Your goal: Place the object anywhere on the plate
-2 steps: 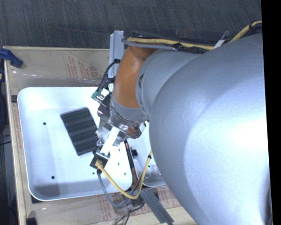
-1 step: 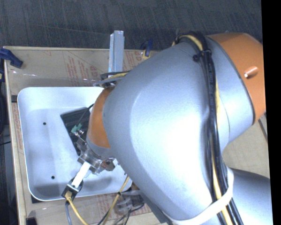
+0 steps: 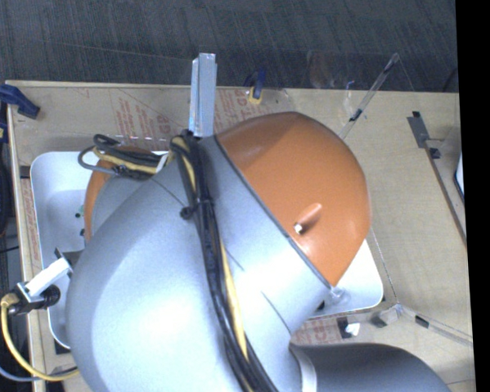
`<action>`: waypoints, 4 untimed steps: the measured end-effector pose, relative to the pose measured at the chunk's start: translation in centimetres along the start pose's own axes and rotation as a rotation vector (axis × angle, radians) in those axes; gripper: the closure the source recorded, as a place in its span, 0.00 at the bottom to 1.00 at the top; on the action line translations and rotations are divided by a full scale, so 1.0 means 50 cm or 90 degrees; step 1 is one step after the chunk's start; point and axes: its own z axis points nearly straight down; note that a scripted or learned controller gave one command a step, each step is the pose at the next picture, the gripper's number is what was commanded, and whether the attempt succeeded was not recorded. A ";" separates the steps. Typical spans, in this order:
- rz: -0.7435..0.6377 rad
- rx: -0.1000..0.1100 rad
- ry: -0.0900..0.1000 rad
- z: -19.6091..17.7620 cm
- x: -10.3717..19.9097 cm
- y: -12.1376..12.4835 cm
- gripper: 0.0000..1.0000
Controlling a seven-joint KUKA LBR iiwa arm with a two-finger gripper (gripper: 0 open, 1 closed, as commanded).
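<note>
Arm body blocks our look down on the bins.
We see the grey arm [image 3: 160,294] and its orange band [image 3: 302,188] covering both white bins [image 3: 52,181] on the surface [image 3: 400,191]; black cables [image 3: 206,234] cross it. Tool state and object's place: we cannot tell.

Blue clamps [image 3: 15,100] at bench [image 3: 410,215] corner (top left), white bin [image 3: 45,173] below

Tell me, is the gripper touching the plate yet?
Cannot tell. In the camera view the arm covers most of the bins; an orange sliver, maybe the plate, peeks out at the left, and any contact is hidden.
</note>
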 end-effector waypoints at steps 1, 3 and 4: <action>-0.035 0.000 0.002 -0.229 -0.002 0.047 1.00; 0.023 0.000 -0.001 -0.489 0.044 0.187 1.00; 0.022 0.001 -0.001 -0.489 0.044 0.186 0.00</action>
